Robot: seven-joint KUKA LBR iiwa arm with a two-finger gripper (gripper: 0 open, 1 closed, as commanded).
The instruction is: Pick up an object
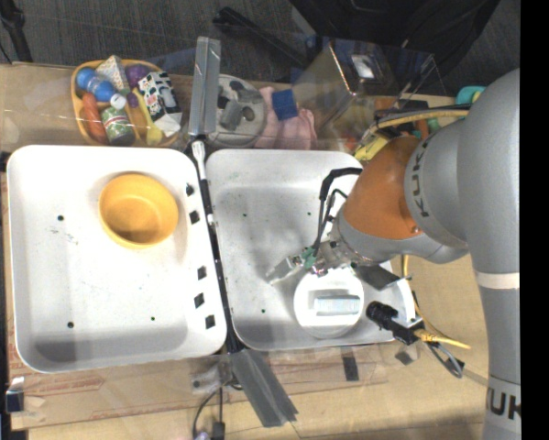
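Note:
A yellow bowl [138,209] sits upright in the back half of the left bin [36,273]. A round white container [329,305] with a pale label on top lies near the front right corner of the right bin [256,200]. My gripper [292,264] hangs low over the right bin's floor, just up and left of the white container and close to its rim. Nothing can be made out in its grasp. The orange wrist band [384,200] and grey arm hide the bin's right side.
Behind the bins stand a yellow basket [118,104] of small items, a grey object [237,108], a pink cloth [288,128] and a clear plastic box [375,81]. A ridge with black clips [205,246] divides the bins. Cables [430,337] trail at the front right.

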